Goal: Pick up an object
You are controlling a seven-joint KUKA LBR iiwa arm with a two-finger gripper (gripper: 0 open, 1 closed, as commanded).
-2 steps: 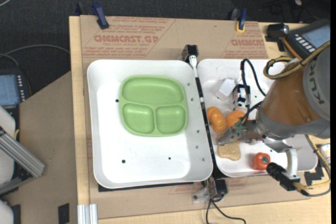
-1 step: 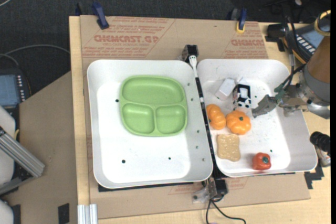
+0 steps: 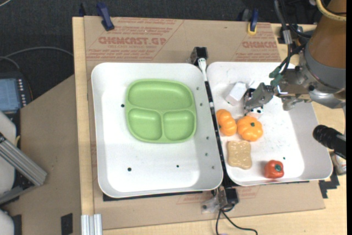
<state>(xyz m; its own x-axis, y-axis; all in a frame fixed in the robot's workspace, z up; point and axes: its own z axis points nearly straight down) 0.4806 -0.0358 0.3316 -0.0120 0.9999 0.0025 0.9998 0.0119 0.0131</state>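
Bright, even overhead light; soft shadows, slightly grainy focus.

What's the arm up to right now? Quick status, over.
Gripper low in the right bin, just above the orange pumpkin. White block and orange fruit crowd close beside.

Bench [image 3: 55,118], seemingly cardboard-topped, two bins [image 3: 110,146]

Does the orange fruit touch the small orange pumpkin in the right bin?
Touching. In the camera view the orange fruit and the small pumpkin meet edge to edge, with no white bin floor visible between them.
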